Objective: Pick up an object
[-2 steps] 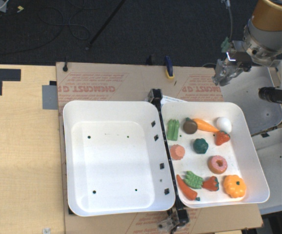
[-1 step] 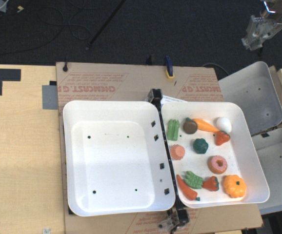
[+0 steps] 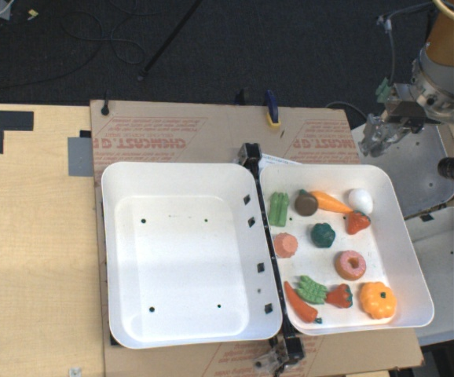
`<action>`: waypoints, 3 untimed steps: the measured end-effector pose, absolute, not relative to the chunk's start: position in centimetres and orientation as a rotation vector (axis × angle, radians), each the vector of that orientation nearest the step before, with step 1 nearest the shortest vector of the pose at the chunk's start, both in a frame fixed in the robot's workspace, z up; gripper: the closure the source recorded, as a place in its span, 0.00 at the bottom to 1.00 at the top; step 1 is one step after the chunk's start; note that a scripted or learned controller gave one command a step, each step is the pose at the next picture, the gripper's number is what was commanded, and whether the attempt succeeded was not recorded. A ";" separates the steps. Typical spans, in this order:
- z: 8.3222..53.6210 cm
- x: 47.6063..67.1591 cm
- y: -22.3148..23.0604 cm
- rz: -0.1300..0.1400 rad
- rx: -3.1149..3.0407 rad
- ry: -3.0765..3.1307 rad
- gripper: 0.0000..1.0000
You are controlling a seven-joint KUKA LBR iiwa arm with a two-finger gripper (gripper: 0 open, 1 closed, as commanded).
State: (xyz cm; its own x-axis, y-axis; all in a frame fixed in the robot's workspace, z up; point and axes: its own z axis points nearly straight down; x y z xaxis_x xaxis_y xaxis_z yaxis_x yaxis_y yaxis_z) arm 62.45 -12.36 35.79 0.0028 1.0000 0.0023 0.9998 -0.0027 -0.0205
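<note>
The gripper [image 3: 378, 130] hangs outside the right bin [image 3: 404, 225], beyond its upper right corner and well apart from the toy foods, so the task appears to be at the approach step with nothing held. The next move calls for travel over a target such as the carrot [image 3: 333, 203] or white egg [image 3: 360, 199], then descent. How far the gripper stands open cannot be told at this size; the arm is cut off at the frame's edge.

left bin [image 3: 125, 250] open floor, right bin [image 3: 404, 242] crowded with toy food [image 3: 323, 235]
</note>
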 end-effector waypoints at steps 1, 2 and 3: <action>51.3 64.5 -12.0 -0.009 -2.225 -2.232 1.00; 47.7 64.4 -15.9 0.007 -2.221 -2.216 1.00; 53.0 64.4 -17.0 0.000 -2.223 -2.222 1.00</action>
State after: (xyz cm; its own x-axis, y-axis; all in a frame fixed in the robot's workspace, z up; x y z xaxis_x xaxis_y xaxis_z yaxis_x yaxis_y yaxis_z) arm 64.43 -16.96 53.04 0.0003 1.0000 -0.0010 1.0000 -0.0003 0.0010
